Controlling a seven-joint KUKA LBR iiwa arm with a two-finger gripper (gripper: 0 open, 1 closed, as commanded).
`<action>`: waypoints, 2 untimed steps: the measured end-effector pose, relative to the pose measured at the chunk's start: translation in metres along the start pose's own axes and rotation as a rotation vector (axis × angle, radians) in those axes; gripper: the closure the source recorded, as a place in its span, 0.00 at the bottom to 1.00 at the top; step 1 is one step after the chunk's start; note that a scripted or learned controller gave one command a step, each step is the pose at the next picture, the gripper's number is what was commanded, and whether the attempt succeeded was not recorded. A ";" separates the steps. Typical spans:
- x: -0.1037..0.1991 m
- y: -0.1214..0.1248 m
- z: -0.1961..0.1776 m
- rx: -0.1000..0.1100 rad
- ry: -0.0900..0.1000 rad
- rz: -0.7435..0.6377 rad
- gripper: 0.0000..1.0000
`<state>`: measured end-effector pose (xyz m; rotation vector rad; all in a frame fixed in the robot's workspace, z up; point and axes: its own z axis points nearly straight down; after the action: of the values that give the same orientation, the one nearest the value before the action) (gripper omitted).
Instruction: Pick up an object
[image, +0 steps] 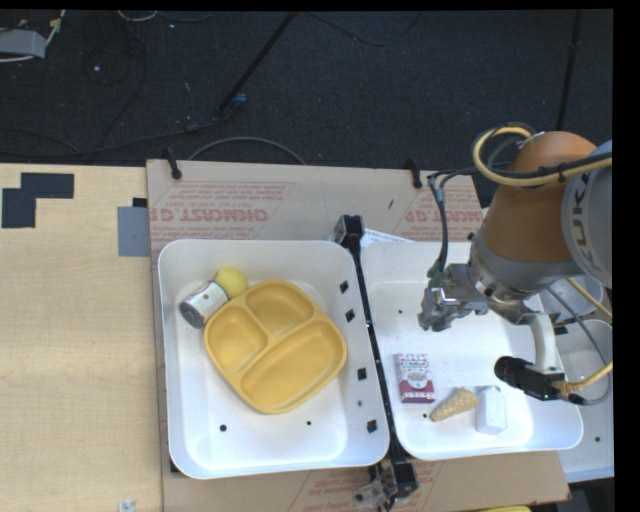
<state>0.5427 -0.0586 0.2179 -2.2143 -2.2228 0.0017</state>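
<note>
My gripper hangs over the upper middle of the right bin, under the orange wrist band. Nothing shows between its fingers. Below it on the bin floor lies a small red and white packet. A tan cone-shaped piece and a white block lie to the packet's lower right. The left bin carries a yellow divided plate, with a small yellow ball and a grey cylinder at the plate's upper left.
A black divider runs between the two bins. The arm's body and its cables cover the right bin's upper right corner. A black fitting juts over that bin's right side.
</note>
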 end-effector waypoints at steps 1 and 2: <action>0.048 -0.018 0.007 0.002 0.000 0.000 1.00; 0.098 -0.033 -0.005 0.001 0.000 -0.001 1.00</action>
<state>0.5093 0.0394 0.2231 -2.2121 -2.2236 0.0027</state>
